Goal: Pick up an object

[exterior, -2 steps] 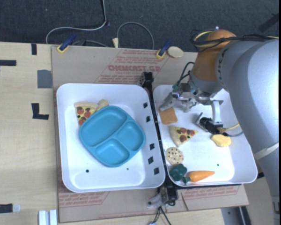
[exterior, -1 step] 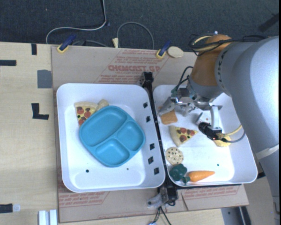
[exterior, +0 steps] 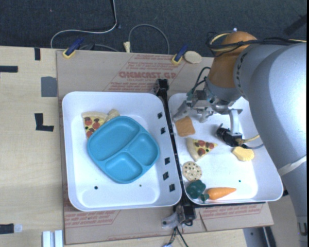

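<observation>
Nearest, in the right bin (exterior: 268, 187) — a toy carrot (exterior: 220, 192) beside a dark green piece (exterior: 195, 189), then a round cookie (exterior: 191, 170), a pizza slice (exterior: 201, 147), a yellow piece (exterior: 243, 153). Farther, a tan bread slice (exterior: 184, 126) just beside the gripper (exterior: 208, 111) — whether spread or pressed together, cannot tell. In the left bin (exterior: 74, 138), a blue divided plate (exterior: 123, 148) over another pizza slice (exterior: 94, 122).

We see the wooden bench (exterior: 20, 153) carrying a cardboard sheet (exterior: 139, 73). On the sheet rest the left bin (exterior: 74, 189) and, touching its right side, the right bin (exterior: 262, 184). Cables (exterior: 113, 24) lie beyond the sheet.
</observation>
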Tool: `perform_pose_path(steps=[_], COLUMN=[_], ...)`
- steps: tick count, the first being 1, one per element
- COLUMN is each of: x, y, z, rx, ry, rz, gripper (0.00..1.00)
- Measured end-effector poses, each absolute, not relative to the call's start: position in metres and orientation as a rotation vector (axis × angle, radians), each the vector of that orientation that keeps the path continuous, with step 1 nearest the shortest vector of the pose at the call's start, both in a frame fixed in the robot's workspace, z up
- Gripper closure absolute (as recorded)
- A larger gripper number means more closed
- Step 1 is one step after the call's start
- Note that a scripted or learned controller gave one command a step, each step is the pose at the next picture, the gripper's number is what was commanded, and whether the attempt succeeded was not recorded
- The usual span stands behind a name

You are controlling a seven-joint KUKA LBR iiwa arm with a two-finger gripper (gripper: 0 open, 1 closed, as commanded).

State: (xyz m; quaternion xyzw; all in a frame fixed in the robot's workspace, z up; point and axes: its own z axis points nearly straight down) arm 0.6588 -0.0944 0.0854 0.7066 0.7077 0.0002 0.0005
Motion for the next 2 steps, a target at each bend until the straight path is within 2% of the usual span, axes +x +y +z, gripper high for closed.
perform_pose_path(steps=[1, 2], x=[0.6509, 0.6546], y=[-0.0948, -0.0978], z=[0.0859, 0.0857], rx=[2.217, 2.219], ry=[2.22, 2.223], rz=[0.001, 0.001], gripper=[0.0, 0.0])
